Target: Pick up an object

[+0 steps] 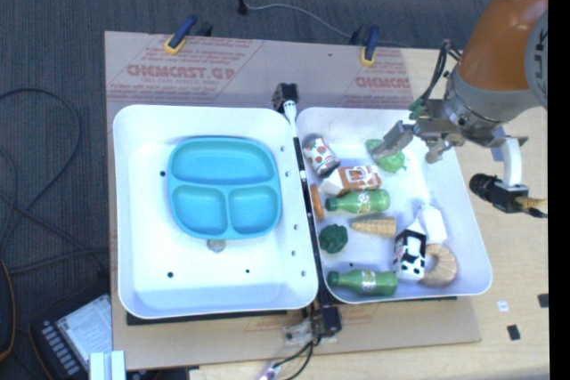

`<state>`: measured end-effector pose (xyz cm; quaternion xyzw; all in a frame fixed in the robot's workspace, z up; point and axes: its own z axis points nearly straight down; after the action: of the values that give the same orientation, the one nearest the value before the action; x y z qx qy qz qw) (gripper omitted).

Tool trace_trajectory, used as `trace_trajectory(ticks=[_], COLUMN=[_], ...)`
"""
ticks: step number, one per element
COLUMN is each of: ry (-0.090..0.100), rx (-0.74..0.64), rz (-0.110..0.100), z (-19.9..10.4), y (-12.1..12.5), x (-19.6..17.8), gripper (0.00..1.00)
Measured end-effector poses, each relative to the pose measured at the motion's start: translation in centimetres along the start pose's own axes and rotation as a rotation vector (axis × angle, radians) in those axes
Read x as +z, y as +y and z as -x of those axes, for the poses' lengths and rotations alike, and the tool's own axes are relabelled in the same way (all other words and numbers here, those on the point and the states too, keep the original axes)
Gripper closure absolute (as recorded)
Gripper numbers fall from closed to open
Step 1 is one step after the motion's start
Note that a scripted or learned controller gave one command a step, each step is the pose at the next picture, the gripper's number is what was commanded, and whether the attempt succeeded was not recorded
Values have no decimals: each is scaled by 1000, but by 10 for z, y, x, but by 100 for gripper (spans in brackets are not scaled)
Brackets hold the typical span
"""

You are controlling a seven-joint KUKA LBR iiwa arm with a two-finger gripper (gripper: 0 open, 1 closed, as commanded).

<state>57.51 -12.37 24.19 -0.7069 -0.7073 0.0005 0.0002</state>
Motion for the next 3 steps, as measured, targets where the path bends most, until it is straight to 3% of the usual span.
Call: trace_trajectory(ticks=[1,2,3], ry=[-2,-1,-1], rx=[1,1,1], rz=[3,1,1], z=[-12,-12,-12], y=[46,46,46], x=[142,133,133], gripper=[0,100,0])
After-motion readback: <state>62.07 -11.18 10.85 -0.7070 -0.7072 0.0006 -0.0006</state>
